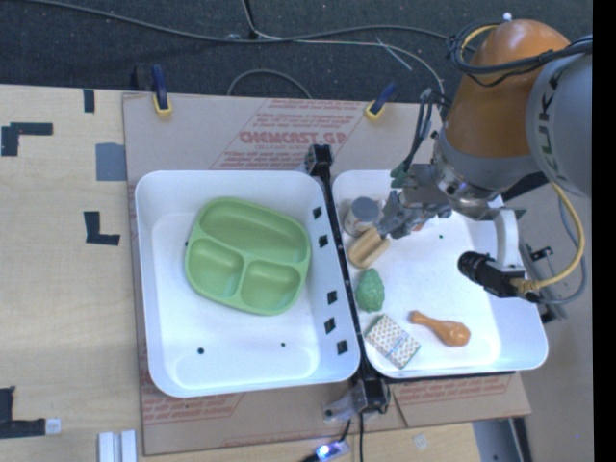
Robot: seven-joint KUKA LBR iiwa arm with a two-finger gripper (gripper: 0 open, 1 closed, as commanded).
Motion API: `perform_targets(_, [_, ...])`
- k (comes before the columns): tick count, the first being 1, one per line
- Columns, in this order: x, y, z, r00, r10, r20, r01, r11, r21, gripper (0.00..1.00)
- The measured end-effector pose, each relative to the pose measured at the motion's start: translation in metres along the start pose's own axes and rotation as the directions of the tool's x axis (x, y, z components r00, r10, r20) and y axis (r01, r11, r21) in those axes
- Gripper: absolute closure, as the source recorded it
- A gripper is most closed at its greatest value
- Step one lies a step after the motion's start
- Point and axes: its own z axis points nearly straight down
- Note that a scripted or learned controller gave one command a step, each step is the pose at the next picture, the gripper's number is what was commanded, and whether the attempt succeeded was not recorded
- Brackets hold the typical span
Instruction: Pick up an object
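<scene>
The gripper [390, 227] is seen low in the right bin [520, 354], beside a tan block [368, 249]; its grip cannot be told. A green tray [247, 255] is seen in the left bin [159, 354].

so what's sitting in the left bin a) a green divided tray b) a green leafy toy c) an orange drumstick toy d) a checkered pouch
a, the green divided tray lies alone in the left bin, while the small toys sit in the right bin under the arm.
</scene>
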Motion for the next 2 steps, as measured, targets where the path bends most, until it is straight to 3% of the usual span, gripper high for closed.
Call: perform_targets(2, [0.103,-0.003,0.033,1.000,0.000,0.000,0.000,1.000,0.003,1.00])
